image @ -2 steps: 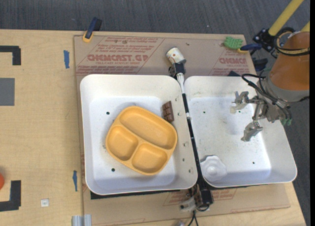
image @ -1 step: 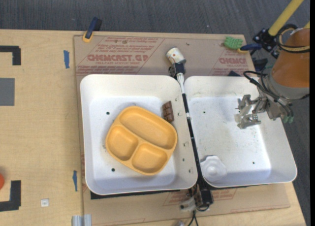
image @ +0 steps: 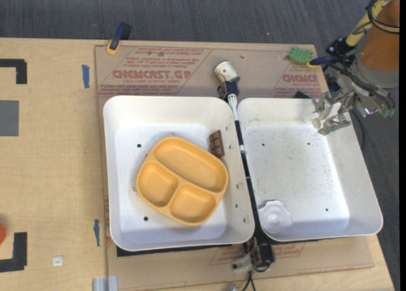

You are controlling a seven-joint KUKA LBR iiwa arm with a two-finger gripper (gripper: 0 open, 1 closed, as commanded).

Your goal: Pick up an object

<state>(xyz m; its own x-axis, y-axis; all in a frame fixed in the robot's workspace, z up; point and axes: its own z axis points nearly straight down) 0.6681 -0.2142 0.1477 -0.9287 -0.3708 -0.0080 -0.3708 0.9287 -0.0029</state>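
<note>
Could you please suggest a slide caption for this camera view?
Claw above right bin's far corner; yellow divided plate lies in left bin.

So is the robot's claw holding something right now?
Gripper: holding nothing, above the right bin's top corner; open or shut cannot be told.

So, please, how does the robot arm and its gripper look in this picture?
The arm has an orange band with grey above it. Yellow and blue cables run along its side. The gripper is bare silvery metal with thin fingers and small dark parts.
</note>
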